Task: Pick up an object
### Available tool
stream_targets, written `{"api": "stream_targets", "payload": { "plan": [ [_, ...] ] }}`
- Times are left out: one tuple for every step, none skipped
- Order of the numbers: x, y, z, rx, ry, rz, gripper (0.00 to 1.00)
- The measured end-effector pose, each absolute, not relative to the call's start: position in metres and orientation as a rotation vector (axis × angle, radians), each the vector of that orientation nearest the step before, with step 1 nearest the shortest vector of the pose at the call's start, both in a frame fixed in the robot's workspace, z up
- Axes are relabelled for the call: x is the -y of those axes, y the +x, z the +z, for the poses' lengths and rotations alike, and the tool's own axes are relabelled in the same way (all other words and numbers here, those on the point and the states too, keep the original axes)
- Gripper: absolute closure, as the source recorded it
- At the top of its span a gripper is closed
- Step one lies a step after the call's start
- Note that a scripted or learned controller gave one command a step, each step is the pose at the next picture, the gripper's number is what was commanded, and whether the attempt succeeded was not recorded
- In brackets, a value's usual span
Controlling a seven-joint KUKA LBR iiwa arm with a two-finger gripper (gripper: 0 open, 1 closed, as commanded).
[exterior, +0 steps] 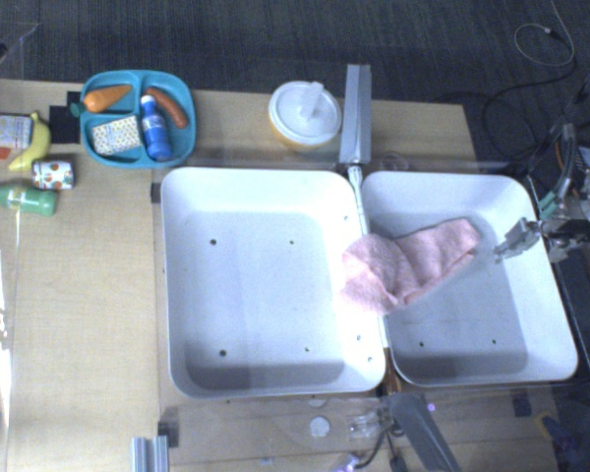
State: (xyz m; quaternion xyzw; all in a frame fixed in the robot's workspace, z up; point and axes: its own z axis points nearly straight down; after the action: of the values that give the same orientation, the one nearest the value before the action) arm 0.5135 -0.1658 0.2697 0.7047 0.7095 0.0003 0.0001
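A pink cloth (pixel 410 262) lies crumpled across the wall between the two white bins. Most of it rests in the right bin (pixel 492 347), and one bunched corner hangs over into the left bin (pixel 256 293). My gripper (pixel 512 239) is low over the right bin's right side, just right of the cloth's far end and a little apart from it. Nothing shows in the gripper. The arm behind it is partly cut off at the view's right edge.
A blue divided plate (pixel 183 126) with toy food stands at the back left. A white lidded cup (pixel 305 114) and a grey metal post (pixel 355 116) stand behind the bins. A banana (pixel 31 146), a small can (pixel 53 174) and a green bottle (pixel 20 199) lie at the far left. Cables (pixel 551 37) trail at the back right.
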Motion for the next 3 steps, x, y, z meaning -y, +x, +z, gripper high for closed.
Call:
{"api": "stream_targets", "payload": {
  "plan": [
    [0.141,0.566,0.1,-2.218,2.224,0.001,0.0],
    [0.089,0.6,0.091,-2.388,2.02,0.015,0.0],
    [0.087,0.602,0.102,-2.389,2.017,0.021,1.0]
  ]
}}
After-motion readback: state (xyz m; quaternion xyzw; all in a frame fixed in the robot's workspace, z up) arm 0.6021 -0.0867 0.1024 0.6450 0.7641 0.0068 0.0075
